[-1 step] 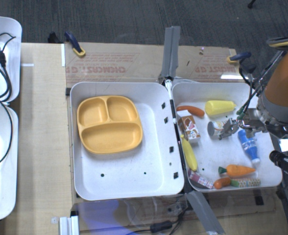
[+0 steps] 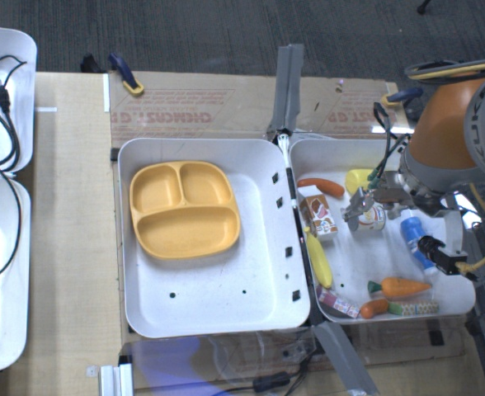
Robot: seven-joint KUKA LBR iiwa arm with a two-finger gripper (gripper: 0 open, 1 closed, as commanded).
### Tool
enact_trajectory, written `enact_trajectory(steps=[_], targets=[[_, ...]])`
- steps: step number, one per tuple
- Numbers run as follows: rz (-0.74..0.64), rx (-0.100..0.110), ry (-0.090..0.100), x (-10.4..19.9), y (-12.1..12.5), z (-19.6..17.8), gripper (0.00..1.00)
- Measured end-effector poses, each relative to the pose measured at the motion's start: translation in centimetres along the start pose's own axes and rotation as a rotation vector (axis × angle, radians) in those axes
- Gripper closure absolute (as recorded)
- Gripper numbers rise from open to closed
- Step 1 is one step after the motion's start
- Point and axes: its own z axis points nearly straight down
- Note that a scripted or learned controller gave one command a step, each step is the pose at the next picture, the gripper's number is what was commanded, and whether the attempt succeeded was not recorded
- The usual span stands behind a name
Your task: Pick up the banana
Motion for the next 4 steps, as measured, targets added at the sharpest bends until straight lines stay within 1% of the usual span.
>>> enact_trajectory(steps=[1,2,3,4], targets=[[0.0,-0.001,0.0,-0.3,6.6,4.0,0.0],[-0.002,0.0,-0.002,-0.3,6.6,3.2,1.0],[0.175,-0.001,-0.001,8.8,9.3,-6.1,1.0],[0.408,-0.001,-0.002,11.0,9.2,-9.0,1.0]])
